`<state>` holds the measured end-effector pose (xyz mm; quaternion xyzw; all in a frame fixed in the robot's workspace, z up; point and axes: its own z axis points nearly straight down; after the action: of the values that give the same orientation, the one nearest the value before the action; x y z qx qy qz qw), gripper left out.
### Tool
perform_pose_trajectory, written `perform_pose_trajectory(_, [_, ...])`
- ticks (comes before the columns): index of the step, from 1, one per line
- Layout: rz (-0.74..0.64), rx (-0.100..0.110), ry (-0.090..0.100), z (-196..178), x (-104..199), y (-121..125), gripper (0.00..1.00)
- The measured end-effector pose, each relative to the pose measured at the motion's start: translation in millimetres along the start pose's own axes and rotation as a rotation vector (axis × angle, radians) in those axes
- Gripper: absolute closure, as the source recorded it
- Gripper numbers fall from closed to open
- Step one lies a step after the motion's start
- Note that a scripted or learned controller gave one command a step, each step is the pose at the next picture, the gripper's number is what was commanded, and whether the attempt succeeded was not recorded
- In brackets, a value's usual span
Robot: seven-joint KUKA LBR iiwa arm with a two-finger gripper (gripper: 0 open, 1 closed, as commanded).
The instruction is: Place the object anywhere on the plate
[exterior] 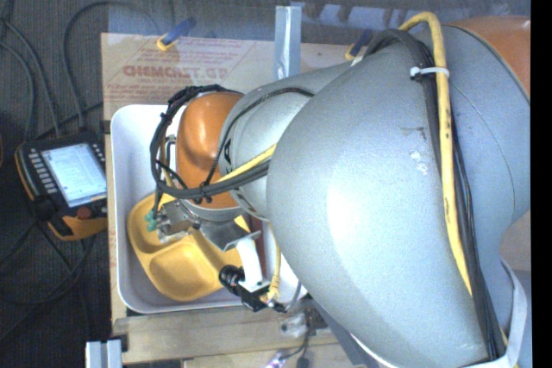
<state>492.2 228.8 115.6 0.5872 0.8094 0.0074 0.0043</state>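
The arm [388, 185] looms over the left bin [125, 185], above a yellow plate [172, 258]. Claw [185, 220] hidden beneath the wrist, state unclear. Behind the bin, cardboard [172, 69] reads "CHEMC...".

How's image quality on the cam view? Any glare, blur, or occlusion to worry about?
Camera view: lighting is even and soft. The arm sits close to the lens, looks slightly soft, and blocks most of the bench; broad pale sheen on its grey shell, no blown-out glare. The yellow plate in the left bin is partly shadowed under the wrist. The handheld screen glows bright but legible.
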Motion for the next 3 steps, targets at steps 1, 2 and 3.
perform_pose_trajectory(1, [0.309, 0.021, -0.009, -28.8, -18.3, -15.5, 1.00])
perform_pose_trajectory(2, [0.493, -0.011, -0.002, 5.1, -7.9, -2.8, 1.00])
perform_pose_trajectory(3, [0.656, 0.020, -0.013, -20.8, -68.8, -28.4, 1.00])
